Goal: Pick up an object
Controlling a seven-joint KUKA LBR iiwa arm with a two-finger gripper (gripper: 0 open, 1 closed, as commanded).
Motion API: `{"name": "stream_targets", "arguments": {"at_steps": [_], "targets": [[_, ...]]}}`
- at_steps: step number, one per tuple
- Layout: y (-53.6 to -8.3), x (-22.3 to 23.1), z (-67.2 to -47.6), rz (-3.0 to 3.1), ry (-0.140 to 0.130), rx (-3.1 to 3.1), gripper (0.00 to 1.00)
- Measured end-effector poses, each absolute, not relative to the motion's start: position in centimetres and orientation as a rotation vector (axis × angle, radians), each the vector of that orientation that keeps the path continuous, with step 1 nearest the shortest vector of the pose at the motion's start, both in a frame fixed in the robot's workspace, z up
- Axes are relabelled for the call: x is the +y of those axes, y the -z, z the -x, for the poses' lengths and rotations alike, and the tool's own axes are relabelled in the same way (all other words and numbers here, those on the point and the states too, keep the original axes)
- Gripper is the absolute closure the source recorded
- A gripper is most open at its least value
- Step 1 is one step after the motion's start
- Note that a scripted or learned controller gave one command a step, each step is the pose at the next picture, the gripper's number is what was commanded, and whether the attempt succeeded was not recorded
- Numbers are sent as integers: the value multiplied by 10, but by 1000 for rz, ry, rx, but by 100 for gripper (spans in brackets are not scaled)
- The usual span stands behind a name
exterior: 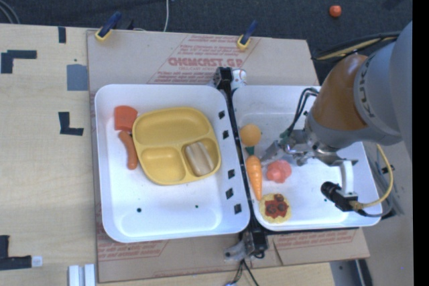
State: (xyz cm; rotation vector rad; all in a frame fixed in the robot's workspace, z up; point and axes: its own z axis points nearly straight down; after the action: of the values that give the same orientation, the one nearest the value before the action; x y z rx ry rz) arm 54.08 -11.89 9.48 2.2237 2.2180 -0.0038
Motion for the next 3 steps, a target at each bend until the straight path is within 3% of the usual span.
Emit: {"name": "stream_targets", "arguments": {"at_steps": [1,2,3], "targets": [[-100,-100,-626,-2211,-3,2222,0],[-83,-101,-670,-2216,-1,2225,0],[-84,-96,-662,-2221,3,2223,0]]}}
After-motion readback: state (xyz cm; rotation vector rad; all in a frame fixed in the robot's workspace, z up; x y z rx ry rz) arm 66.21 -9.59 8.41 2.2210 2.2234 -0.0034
